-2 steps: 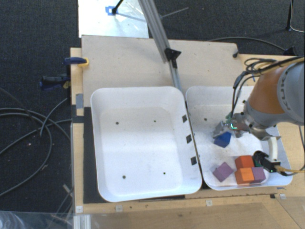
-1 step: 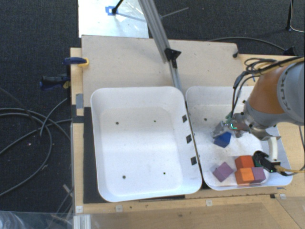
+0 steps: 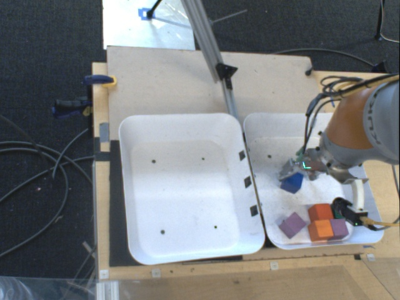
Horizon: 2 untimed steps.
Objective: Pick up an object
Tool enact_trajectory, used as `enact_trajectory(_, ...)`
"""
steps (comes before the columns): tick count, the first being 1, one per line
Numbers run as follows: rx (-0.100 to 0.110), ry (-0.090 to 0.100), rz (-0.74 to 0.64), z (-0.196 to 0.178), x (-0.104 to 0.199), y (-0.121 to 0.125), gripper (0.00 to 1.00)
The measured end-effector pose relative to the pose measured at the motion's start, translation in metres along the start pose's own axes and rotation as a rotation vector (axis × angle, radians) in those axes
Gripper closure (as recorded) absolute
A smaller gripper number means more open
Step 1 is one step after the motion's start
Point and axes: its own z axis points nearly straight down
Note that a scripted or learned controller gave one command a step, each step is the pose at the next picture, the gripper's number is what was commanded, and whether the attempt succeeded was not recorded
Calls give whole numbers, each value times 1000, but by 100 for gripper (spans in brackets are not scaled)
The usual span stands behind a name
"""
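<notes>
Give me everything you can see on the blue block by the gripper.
The blue block is a small, solid-looking cube in plain blue, tilted rather than lying square. It is in the right bin, near the middle, apart from the purple and orange blocks nearer the front. The gripper is right over its upper edge; whether they touch is unclear.

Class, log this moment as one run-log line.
arm: over right bin | gripper: at blue block | lift: unconfirmed | other blocks: near corner
</notes>
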Motion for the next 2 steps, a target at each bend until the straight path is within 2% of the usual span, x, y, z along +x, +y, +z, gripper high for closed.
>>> enact_trajectory(2,0,0,0,0,0,0,0)
